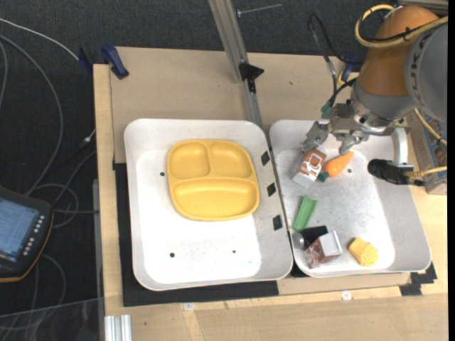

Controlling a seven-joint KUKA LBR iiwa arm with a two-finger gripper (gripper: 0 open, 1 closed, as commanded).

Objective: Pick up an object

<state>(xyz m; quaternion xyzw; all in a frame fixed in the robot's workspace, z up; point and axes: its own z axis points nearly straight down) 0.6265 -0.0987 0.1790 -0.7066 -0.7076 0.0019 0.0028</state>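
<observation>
Hovering low over the upper part of the right bin [398, 261], gripper [334, 139] at frame right, arm [391, 62] coming in from upper right. Fingers [314, 135] look spread apart, nothing between them that I can see. They straddle the gap above the brown-and-white carton [311, 167] and the orange carrot-like toy [339, 163], which lie just beside each other right under the fingertips. Reads as the approach step, no grasp yet. Next move: commit to one target, centre over it, descend, close. Risk: the two items are so near that the fingers may nudge one while closing on the other. Lower in the same bin: green block [306, 212], small brown box [325, 248], yellow corn-like piece [363, 251]. Left bin [153, 261] carries a yellow divided plate [212, 179]. Both bins sit on the wooden surface [178, 77].
</observation>
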